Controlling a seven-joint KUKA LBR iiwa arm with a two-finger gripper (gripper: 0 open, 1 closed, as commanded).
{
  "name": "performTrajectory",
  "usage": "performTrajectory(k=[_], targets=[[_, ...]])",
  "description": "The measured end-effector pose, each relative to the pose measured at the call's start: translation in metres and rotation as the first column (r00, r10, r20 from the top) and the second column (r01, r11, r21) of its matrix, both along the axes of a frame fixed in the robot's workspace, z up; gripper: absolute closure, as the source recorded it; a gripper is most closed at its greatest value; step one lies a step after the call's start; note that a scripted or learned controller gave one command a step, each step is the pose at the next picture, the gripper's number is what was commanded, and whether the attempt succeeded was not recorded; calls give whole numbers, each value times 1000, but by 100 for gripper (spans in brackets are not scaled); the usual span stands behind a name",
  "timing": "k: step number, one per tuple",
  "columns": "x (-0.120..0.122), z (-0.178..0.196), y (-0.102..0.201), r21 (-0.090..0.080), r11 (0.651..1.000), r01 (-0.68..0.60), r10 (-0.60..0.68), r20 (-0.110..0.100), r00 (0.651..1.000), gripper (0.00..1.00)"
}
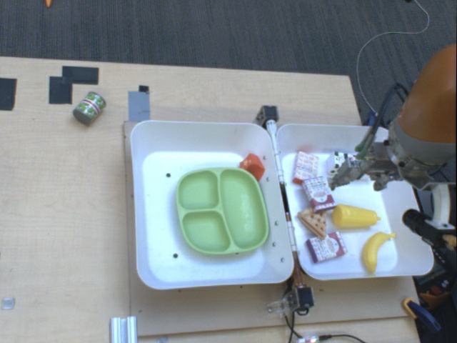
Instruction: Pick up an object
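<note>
The right bin (pixel 421 263) holds several small items. Three red-and-white cartons lie there: one at the back (pixel 307 166), one in the middle (pixel 317 191) and one at the front (pixel 326 247). A sandwich wedge (pixel 313 222) lies between them, with a yellow oblong piece (pixel 353 216) and a banana (pixel 375 251) to its right. My gripper (pixel 348 170) hangs over the back of this bin, just right of the back carton. Nothing is visibly held in it.
The left bin (pixel 153 191) holds a green divided plate (pixel 221 209) and a red toy (pixel 251 165) at its back right. A small can (pixel 89 108) and dark patches lie on the bench at far left. The arm's orange band (pixel 432 98) looms at right.
</note>
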State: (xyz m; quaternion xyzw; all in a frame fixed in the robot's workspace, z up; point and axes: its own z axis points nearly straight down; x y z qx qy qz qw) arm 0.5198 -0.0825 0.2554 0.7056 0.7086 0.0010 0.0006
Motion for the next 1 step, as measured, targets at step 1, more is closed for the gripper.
performTrajectory(k=[1], targets=[[2, -140, -32, -6, 1000, 2, -2, 16, 1000, 0]])
